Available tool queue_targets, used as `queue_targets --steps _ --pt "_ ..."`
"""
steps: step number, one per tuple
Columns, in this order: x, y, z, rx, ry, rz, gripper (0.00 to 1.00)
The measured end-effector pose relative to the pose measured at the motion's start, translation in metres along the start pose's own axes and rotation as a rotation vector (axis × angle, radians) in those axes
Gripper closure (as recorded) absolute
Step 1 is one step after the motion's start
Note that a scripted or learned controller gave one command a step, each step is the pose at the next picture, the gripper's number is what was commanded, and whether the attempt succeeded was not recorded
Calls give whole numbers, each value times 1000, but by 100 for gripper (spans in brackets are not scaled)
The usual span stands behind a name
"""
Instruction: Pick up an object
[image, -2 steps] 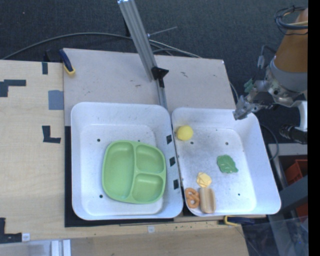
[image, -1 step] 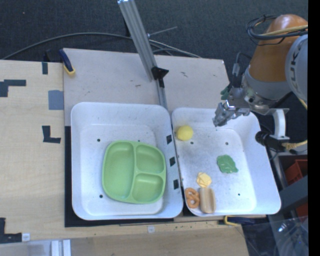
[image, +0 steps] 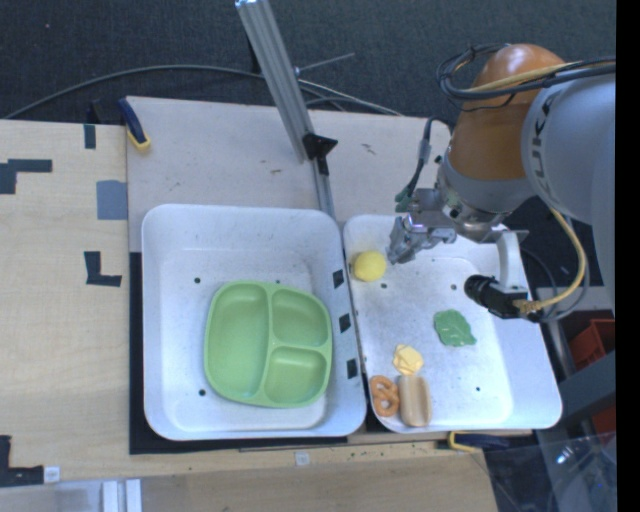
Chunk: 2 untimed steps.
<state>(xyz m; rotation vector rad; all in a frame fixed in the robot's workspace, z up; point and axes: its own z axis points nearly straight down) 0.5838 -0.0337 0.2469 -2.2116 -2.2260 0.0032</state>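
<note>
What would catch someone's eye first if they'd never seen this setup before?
Most likely the big grey arm with its orange band, reaching in from the right so that its pincer hangs over the right bin, just beside a yellow ball near that bin's upper left corner. Next, the green tray with compartments, lying in the left bin.

Divided plate (image: 268, 344) in left bin (image: 170, 240), ball (image: 369, 266) at right bin's (image: 520, 385) far-left corner, hand (image: 405, 245) just right of it, pretzel (image: 383, 396) near edge.
</note>
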Motion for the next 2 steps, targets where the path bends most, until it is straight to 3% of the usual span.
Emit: queue_targets --steps 2 --pt "113 -12 6 -1 0 -1 100"
